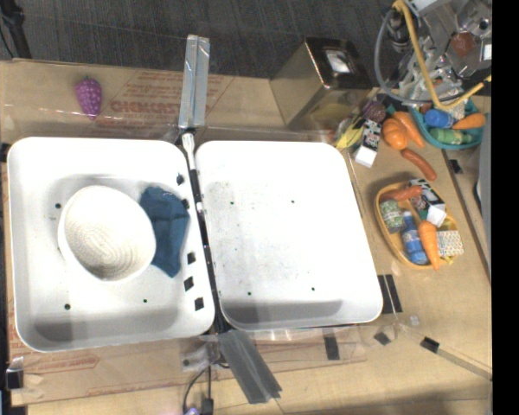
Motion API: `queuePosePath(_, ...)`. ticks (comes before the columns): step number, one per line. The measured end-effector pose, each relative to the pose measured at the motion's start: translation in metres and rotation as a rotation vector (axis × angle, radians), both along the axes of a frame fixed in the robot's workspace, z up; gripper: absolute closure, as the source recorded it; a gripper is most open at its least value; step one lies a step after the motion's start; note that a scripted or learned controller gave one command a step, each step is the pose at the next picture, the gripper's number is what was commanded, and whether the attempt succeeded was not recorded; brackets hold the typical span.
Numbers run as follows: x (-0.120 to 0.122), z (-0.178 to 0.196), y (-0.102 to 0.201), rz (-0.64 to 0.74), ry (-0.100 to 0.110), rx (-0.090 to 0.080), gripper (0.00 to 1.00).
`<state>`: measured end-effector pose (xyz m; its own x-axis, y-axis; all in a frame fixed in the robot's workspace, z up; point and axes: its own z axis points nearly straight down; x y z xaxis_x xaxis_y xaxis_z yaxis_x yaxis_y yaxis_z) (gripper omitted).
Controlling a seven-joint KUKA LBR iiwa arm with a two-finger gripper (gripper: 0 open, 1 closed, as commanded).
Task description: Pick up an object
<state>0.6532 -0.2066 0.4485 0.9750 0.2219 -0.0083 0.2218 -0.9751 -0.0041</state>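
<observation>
In the left bin (pixel 35 158) lies a white, round, woven dome-shaped object (pixel 108 232). A dark blue cloth (pixel 166 227) is crumpled against its right side, close to the divider between the bins. The right bin (pixel 285 232) shows its bare white floor with a few small dark specks. My gripper (pixel 428 54) is far off at the top right, beyond the bins, amid grey hardware and a yellow cable. It hangs over the clutter on the bench, well away from both objects.
A purple toy (pixel 89 96) lies on the bench behind the left bin. A brown box (pixel 324 85) stands behind the right bin. To the right are a yellow tray (pixel 418 223) of toy food and a teal bowl (pixel 445 128) with orange toys.
</observation>
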Motion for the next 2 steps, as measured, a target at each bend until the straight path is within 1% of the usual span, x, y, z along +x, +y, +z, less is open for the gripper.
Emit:
queuePosePath(1, -0.027, -0.016, 0.066, -0.017, -0.005, -0.001, 1.0)
queuePosePath(2, -0.018, -0.061, 0.135, -0.018, -0.005, -0.002, 1.0)
